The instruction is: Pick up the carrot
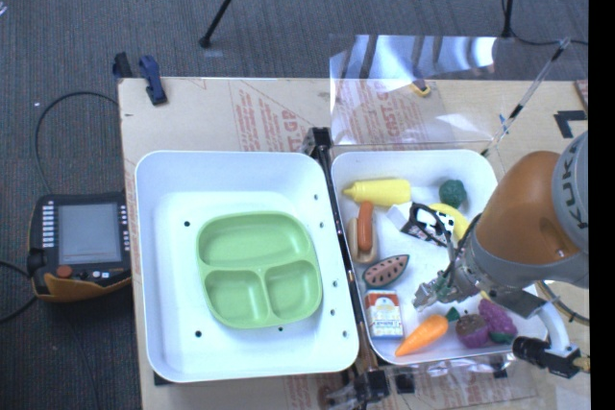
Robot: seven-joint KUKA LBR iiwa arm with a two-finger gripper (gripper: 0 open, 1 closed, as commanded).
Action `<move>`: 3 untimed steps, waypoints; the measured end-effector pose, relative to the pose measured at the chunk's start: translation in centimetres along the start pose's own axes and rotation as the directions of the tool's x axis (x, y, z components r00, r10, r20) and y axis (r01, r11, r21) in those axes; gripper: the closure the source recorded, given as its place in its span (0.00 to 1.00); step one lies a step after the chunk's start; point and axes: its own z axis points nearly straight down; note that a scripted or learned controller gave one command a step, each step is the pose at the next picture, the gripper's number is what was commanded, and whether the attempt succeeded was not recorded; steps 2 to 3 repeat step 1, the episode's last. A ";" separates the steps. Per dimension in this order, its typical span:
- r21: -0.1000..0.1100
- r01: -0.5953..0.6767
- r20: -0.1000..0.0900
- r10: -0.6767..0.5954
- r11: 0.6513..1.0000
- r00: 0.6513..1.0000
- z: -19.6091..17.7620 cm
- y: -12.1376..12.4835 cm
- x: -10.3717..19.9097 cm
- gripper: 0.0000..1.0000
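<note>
One carrot [423, 334] is all I am after, and it lies at the near edge of the right bin [480, 160], tilted, its thick end up toward my pincer [434, 291] and its tip pointing at the bin's near rim. Beside it sit a small carton [384, 314] on one side and a purple bunch of grapes [484, 325] on the other. My pincer hangs just above the carrot's thick end, close but with nothing in it; from this angle I cannot tell how it is set. Further back lie a brown slice with seeds [385, 270], a hot dog [365, 228], a banana [454, 222], a yellow squeeze bottle [379, 193] and broccoli [453, 192]. The left bin [163, 206] holds a green divided tray [259, 268]. I judge the approach nearly done; descent, grasp and lift all remain.
</note>
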 end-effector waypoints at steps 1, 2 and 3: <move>-0.009 -0.183 0.006 0.183 0.983 0.983 -8.1 1.8 4.8 1.00; -0.009 -0.183 0.006 0.183 0.983 0.983 -8.1 1.8 4.8 1.00; -0.009 -0.183 0.006 0.183 0.983 0.983 -8.1 1.8 4.8 1.00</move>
